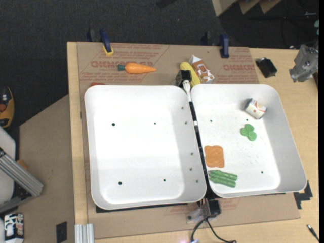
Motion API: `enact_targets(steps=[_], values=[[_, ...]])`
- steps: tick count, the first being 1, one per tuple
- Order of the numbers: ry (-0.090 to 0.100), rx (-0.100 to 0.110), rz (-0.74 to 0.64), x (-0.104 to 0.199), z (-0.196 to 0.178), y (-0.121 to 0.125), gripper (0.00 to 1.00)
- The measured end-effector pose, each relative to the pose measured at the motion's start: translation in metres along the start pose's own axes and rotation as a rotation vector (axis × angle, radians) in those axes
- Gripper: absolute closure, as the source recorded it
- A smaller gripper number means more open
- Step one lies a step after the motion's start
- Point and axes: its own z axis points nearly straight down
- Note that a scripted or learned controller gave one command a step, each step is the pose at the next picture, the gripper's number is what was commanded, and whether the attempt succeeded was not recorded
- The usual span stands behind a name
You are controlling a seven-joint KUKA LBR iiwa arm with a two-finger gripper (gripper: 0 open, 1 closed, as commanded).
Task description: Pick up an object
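Cables (206,226) trail off the near edge of the desk (263,206), just below the seam where the two white bins meet. Inside the right bin (283,151), closest to that edge, lies a long green vegetable toy (223,178), and just behind it, near the bin's left wall, an orange flat piece (214,156). Further back, toward the middle of the bin, sits a small green leafy piece (248,132), and beyond that a little white tilted container (255,108) near the far right corner. The left bin (136,140) sits alongside, its wall touching the right bin's.

Past the bins, on the bare desk, a carrot toy (137,68) lies on its side behind the left bin. A yellow banana toy (187,71) and a brown and white packet (202,71) rest together behind the seam. Two blue clamps (106,42) grip the far edge. A black block (266,67) lies at the far right, near the grey arm (305,63), which is well apart from every object in the bins; whether its jaws are released or clenched cannot be told.
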Motion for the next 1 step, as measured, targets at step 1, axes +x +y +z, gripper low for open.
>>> enact_targets(steps=[1], values=[[0.0,0.013,0.006,-0.0028,0.0061,-0.0006,0.0]])
